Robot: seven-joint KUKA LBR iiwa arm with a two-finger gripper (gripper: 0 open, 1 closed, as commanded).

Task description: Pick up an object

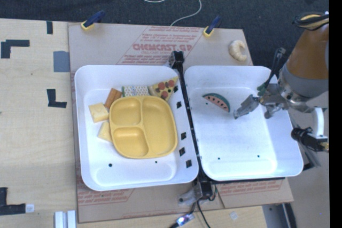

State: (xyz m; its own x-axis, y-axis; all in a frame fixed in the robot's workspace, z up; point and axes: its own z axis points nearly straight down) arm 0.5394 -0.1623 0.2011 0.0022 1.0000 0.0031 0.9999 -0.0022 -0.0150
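While the gripper point(245, 108) hovers nearby, the watermelon slice point(216, 101) lies apart — untouched.

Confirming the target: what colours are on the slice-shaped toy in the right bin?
Red with a green rind, a watermelon slice, in the camera view.

The arm point(310, 59) is a thick rounded cylinder with a broad orange band, grey below it toward the wrist. A thin black cable point(275, 64) runs beside it. At its end sits a grey metal pincer point(247, 106) with dark slender fingers, beside pale silver fittings.
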